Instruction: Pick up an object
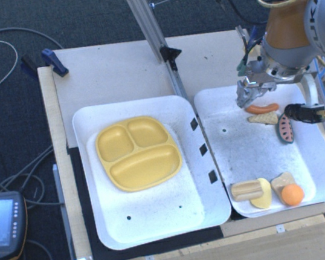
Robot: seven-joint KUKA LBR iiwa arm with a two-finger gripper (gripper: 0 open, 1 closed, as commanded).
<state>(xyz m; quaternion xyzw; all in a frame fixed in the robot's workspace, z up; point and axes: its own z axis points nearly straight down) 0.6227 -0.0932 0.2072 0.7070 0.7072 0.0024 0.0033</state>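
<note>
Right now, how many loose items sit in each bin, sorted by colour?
Left bin:
Yellow: 1, the divided plate

Right bin:
Red/orange-red: 1, the sausage
Tan: 3, the wedge, the bun, the block
Dark with red: 1, the watermelon slice
Pale yellow: 1, the piece
Orange: 1, the ball

Total: 8

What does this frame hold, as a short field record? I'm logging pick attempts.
left bin: yellow three-compartment plastic plate
right bin, far end: orange-red toy sausage, tan wedge-shaped toy, watermelon slice toy
right bin, near edge: tan bread-roll toy, pale yellow toy piece, round orange toy fruit
hand: just above the sausage, nothing seen held
</note>
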